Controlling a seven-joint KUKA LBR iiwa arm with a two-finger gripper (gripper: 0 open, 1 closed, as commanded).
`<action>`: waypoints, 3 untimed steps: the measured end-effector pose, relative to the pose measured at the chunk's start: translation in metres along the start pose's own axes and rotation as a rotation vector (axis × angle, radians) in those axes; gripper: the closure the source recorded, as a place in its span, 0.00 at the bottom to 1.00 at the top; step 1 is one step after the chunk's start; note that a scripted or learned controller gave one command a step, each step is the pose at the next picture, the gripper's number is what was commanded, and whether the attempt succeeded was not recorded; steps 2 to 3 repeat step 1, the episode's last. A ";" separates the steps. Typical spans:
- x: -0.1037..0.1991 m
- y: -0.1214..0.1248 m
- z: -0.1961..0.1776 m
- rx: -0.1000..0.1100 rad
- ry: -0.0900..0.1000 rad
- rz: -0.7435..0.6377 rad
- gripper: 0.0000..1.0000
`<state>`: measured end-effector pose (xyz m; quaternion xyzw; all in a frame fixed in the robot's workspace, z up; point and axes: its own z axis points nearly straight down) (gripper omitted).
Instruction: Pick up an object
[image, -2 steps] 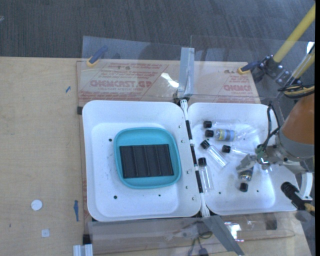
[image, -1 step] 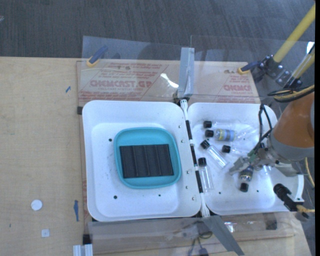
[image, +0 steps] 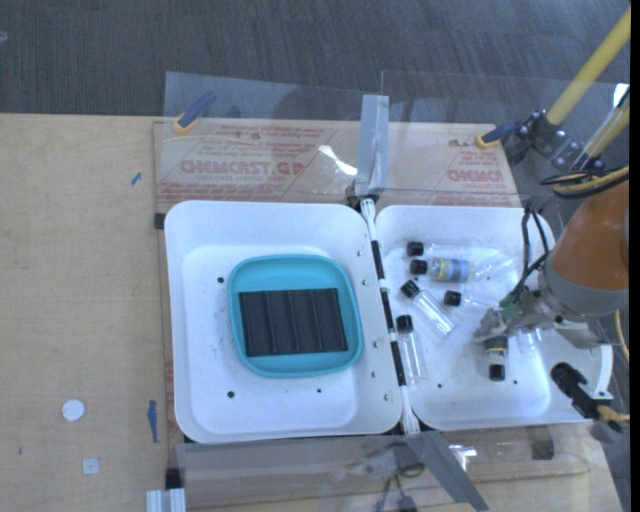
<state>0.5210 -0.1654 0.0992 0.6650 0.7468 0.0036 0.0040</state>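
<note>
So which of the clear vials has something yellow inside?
The black-capped clear vial lying near the right white bin's far side; the other vials look empty and clear.

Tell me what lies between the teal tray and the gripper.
Camera view: between the teal tray and the gripper, the bins' shared rim and several black-capped clear vials.

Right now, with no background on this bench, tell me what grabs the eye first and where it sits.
The teal plastic tray with a dark ribbed insert stands out, sitting in the middle of the left white bin. Next come the small clear vials with black caps, scattered loose across the right white bin. The grey arm's orange band looms at the right edge, with the gripper low over that bin's right side.
</note>
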 end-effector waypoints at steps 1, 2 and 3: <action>0.024 0.018 -0.102 0.010 0.000 0.086 1.00; 0.024 0.018 -0.102 0.010 0.000 0.086 1.00; 0.024 0.018 -0.102 0.010 0.000 0.086 1.00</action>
